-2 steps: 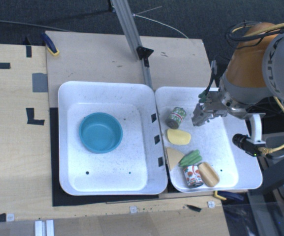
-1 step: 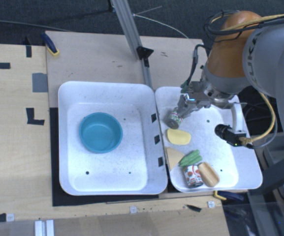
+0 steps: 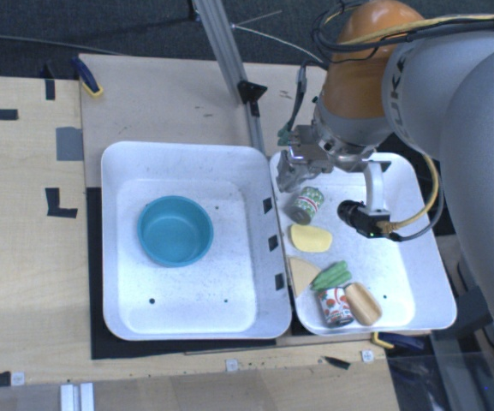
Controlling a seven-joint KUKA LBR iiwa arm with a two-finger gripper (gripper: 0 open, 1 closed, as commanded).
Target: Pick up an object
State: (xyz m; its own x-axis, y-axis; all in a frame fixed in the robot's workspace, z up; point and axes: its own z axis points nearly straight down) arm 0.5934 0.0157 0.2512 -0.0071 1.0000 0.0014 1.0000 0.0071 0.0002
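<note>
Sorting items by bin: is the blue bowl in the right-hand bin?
No, the blue bowl sits alone in the left bin, apart from the food items in the right bin.

A small can (image 3: 307,204) with a green-and-white label lies tilted in the right bin (image 3: 418,255), near its left wall, above a yellow piece (image 3: 312,239).

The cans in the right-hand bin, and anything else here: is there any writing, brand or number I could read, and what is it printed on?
No text here can be read.
Green-and-white can under the pincer: has a printed label, too blurred to read.
Red-labelled can near the right bin's front: print too small and blurred to read.
Blue bowl in the left bin: no markings visible.
</note>
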